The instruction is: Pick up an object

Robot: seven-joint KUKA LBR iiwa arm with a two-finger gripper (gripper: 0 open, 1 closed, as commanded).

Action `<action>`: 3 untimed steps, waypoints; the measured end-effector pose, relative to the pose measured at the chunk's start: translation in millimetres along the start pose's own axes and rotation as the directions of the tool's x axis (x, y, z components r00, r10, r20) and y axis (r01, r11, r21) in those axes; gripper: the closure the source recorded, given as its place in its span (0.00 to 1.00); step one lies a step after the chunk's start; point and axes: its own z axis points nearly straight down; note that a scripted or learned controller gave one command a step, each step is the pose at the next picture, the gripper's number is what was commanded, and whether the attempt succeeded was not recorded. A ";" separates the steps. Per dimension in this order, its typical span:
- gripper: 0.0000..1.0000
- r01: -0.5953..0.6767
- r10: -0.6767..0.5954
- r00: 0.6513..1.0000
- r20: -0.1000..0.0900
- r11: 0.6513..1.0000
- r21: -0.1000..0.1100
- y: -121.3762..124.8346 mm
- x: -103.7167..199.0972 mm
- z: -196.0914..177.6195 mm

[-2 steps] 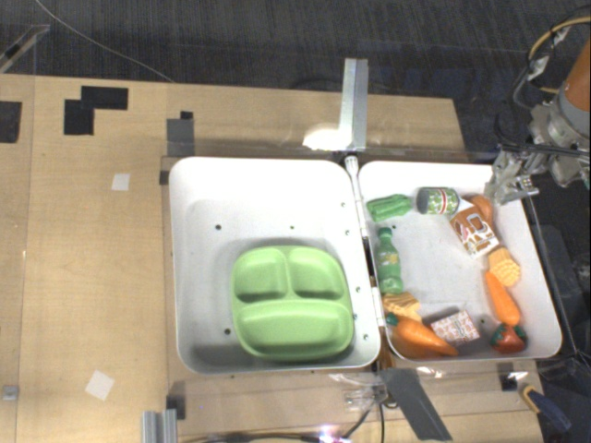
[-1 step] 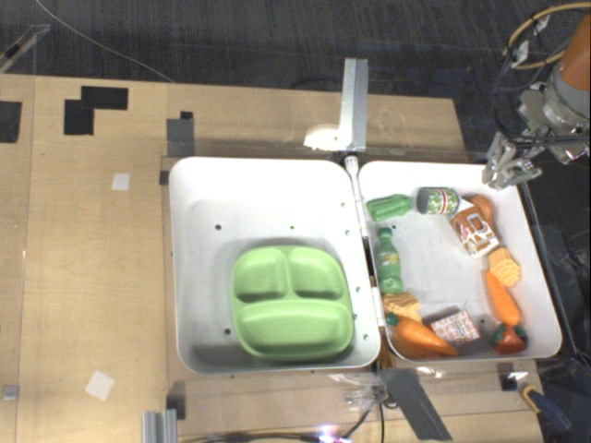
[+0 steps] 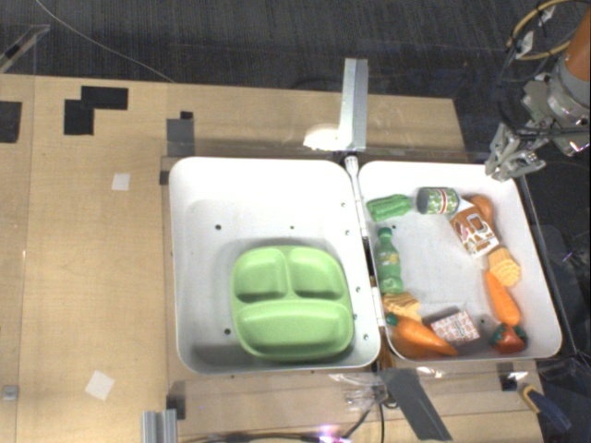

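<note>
Two white bins (image 3: 268, 178) on a wooden bench (image 3: 83, 275); fingers' (image 3: 513, 160) state unclear.

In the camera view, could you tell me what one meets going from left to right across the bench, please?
Left bin → green divided tray → green bottle → small can with a green band → orange crinkled piece → gripper, above the right bin's far right corner.

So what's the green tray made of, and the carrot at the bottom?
The green tray looks like moulded plastic: one even colour, smooth rounded compartments, a soft sheen. The carrot is probably plastic toy food too, since its orange is flat and glossy, though the picture is too small to be sure. Both bins look like matte white plastic.
</note>
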 end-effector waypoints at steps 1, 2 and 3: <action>1.00 0.574 -0.574 0.819 -0.005 0.819 -0.016 1.1 5.1 16.8; 1.00 0.785 -0.786 0.619 0.000 0.619 -0.017 0.8 4.3 17.8; 1.00 0.785 -0.785 0.620 0.003 0.620 -0.005 0.6 1.0 3.0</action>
